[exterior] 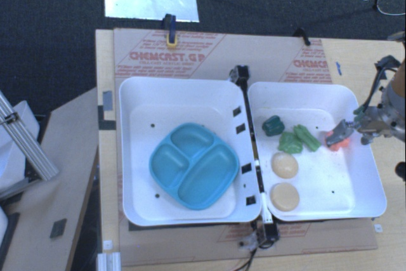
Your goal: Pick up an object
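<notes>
My jaws hang over the small orange-red object [340, 143] at the right side of the right bin [355, 203], whether released or clenched I cannot tell, and it looks light and probably smooth, so I would pinch it squarely across its middle.

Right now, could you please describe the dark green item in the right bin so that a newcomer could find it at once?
Start at the right bin, the one without the blue tray. Near its middle lies a cluster of green items; the dark green piece is the one farthest back and nearest the divider. It is darker and rounder than the two lighter green pieces beside it, and unlike the two pale round items in front.
</notes>
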`<state>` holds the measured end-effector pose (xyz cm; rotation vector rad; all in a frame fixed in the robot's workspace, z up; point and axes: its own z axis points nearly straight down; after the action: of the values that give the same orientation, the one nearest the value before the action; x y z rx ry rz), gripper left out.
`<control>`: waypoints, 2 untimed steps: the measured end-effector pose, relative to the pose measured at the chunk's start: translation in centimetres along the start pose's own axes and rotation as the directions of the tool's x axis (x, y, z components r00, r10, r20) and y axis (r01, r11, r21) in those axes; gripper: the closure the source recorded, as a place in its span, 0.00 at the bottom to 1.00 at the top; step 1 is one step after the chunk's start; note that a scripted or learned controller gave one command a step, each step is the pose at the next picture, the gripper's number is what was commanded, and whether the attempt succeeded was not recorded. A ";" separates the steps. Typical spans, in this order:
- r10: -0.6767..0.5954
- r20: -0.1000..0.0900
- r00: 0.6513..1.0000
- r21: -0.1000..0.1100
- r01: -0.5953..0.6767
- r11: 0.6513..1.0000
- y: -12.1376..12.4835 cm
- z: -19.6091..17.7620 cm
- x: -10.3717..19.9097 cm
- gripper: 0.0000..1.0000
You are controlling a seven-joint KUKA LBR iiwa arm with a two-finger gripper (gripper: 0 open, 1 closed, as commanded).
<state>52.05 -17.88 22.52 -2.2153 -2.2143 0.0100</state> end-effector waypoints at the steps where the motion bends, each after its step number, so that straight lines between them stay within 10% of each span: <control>1: -0.004 0.003 1.000 -0.013 0.004 1.000 0.3 -0.7 0.1 0.00; 2: -0.001 0.002 1.000 -0.009 0.001 1.000 0.4 5.3 -0.7 0.00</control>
<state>52.42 -18.54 17.25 -2.2191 -2.2208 0.0020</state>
